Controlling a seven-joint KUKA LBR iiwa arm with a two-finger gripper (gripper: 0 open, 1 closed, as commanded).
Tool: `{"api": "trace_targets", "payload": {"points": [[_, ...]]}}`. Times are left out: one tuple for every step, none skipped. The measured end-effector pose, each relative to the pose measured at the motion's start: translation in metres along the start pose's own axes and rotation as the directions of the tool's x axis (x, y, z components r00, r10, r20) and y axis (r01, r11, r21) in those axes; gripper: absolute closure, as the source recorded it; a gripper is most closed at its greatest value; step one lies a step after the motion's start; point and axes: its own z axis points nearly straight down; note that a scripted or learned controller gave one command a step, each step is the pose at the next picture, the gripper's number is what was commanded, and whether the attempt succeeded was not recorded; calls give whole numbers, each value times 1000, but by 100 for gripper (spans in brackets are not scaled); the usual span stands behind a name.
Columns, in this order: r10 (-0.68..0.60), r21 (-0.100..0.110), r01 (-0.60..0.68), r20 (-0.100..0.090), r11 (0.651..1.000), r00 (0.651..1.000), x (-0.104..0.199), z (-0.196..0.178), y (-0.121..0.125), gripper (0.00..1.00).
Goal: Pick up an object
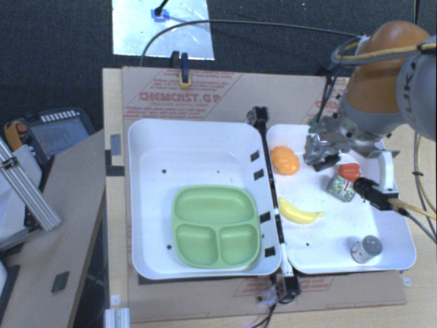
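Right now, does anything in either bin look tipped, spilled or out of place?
The small can in the right bin lies on its side, near the front corner. The orange, the banana and the green tray in the left bin look ordinary. No spill.

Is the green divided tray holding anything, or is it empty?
Empty. The green divided tray in the left bin shows bare green in all three compartments.

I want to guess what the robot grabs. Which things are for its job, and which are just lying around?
For the job: gripper; orange; banana; green packet; red thing; small can.

Just lying about: green divided tray; left bin; handheld controller.
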Motion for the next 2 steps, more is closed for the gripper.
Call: {"api": "trace_targets", "payload": {"points": [[0, 0, 0, 0, 1000, 1000, 52, -1, 5, 100], [0, 4, 0, -1, 1000, 1000, 109, 15, -8, 100]]}}
